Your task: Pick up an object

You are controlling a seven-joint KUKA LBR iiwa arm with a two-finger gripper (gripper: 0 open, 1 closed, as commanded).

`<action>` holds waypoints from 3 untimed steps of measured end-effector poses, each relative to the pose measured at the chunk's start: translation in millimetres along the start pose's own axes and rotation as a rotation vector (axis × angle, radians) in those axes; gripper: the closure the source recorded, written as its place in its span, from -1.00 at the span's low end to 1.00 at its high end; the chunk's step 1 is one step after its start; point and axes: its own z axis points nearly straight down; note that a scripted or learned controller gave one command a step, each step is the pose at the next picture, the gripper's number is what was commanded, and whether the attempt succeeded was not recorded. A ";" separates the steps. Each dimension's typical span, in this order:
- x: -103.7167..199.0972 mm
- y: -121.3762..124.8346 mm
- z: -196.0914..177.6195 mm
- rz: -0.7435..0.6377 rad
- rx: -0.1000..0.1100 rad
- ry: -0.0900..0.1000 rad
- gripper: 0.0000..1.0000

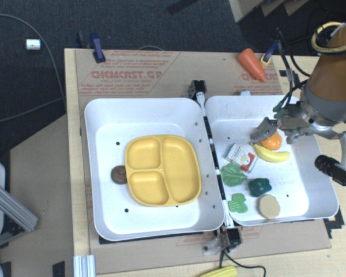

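**Gripper low over orange item in right bin**

Small orange object [272, 139] sat in the right bin [311, 209], upper middle, touching the yellow banana [272, 153] just below it. Gripper [269, 130] was right on top of the orange object; jaw state not readable, can't tell if it gripped. Nearby: white-red packet [241, 156], green leaf [233, 175], dark green piece [259, 186], light green piece [238, 202], tan disc [270, 206]. Left bin [104, 126] held a yellow divided tray [162, 170] with a brown disc [119, 174] beside it.
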 end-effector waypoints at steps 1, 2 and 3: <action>-63.4 17.5 142.3 -0.001 -0.012 -0.005 -1.00; -17.8 76.1 147.6 0.001 -0.018 -0.008 -1.00; -18.7 75.4 136.8 0.003 -0.014 -0.008 1.00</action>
